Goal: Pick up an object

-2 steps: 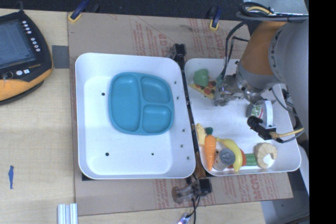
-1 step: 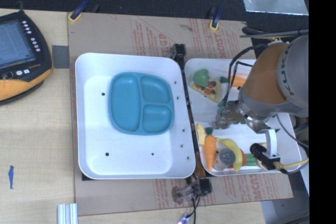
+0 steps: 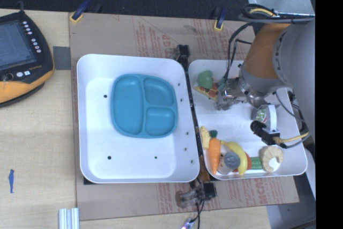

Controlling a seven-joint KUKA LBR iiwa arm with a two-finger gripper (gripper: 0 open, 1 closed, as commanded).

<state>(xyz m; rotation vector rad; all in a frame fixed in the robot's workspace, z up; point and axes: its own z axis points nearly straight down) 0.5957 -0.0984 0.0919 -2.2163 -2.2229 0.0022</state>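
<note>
A: Likely target is the green toy (image 3: 204,79), far-left corner of the right bin (image 3: 293,170), with small red-yellow bits just beside it. Gripper (image 3: 224,100) is low, right next to that cluster.

B: Jaws?

A: Can't tell, the wrist blocks them. No sign of anything held.

B: Risks?

A: Clutter. The fingers could land on the bits or the bin wall and close on nothing, or shove the toy into the corner.

B: Orientation?

A: Toy looks roundish, no clear long axis. Carrot (image 3: 214,152) runs along the bin's left wall. Left bin (image 3: 91,115) holds the blue tray (image 3: 143,105).
</note>
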